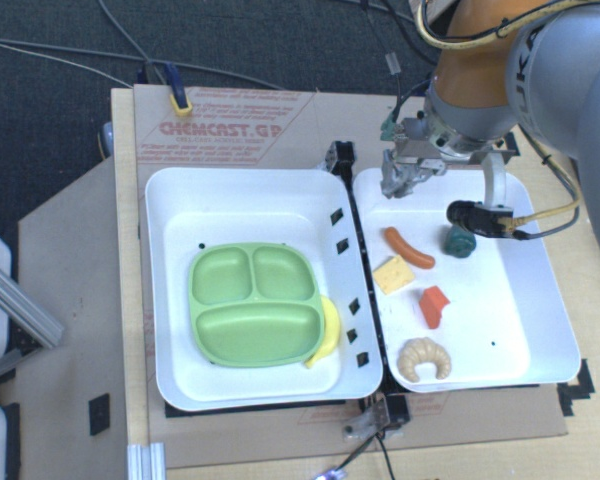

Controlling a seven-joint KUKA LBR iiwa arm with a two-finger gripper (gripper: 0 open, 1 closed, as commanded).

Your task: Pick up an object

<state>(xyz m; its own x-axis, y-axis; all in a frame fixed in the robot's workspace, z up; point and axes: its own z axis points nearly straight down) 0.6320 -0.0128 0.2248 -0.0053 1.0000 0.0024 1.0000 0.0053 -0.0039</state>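
— So where is the gripper (408, 176) right now?

— Up over the far left corner of the right bin (540, 363), hanging off the orange-banded wrist. Nothing sits between its fingers, but from this slant I cannot tell whether they are spread or pressed together.

— And the things it could pick?

— All in that right bin. A sausage (409, 248) lies nearest the gripper, slanting away from the divider. Just beside it, toward the near edge, is a yellow cheese wedge (393, 274). A red piece (433, 306) lies a little further toward the near edge, and a croissant (425, 358) rests close to the near left corner. A dark teal lump (461, 242) sits toward the far side, right under a black fitting on the arm.

— Why are they so spread out?

— My guess is it helps a two-finger grab: each one lies apart from its neighbours, so the fingers can come down either side without knocking another piece. Only the sausage and cheese look close enough to interfere.

— And the left bin (165, 268)?

— It holds a green divided plate (255, 304) with a banana (329, 330) tucked against its right rim, touching it. That is well apart from the gripper, so I judge the sausage the likeliest target, and no descent has begun
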